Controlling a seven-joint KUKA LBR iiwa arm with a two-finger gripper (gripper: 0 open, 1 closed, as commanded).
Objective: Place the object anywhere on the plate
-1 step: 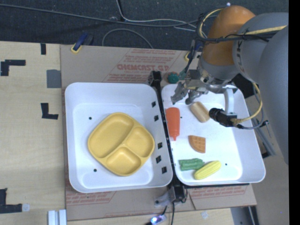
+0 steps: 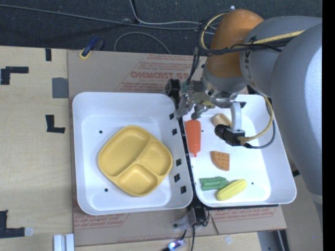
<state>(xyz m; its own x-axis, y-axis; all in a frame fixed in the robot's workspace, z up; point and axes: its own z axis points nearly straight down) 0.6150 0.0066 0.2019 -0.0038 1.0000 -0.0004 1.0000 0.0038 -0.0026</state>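
Observation:
A yellow three-section plate (image 2: pixel 135 160) lies in the left bin (image 2: pixel 86 114). In the right bin (image 2: pixel 269 184) an orange carrot (image 2: pixel 193 136) lies along the left wall, pointing toward the front. My gripper (image 2: pixel 192 107) hangs right over the carrot's far end, at the divider between the bins. Its dark fingers (image 2: pixel 184 109) point down at the carrot top. The carrot looks to rest on the bin floor. A waffle wedge (image 2: pixel 221 160), a green pepper (image 2: pixel 213 182), a corn cob (image 2: pixel 231 189) and a tan piece (image 2: pixel 221 120) also lie in the right bin.
The arm's grey body and orange band (image 2: pixel 235 27) cover the right bin's far right side. A black cable (image 2: pixel 256 137) loops from the wrist over the right bin. Cardboard (image 2: pixel 152 72) lies under both bins.

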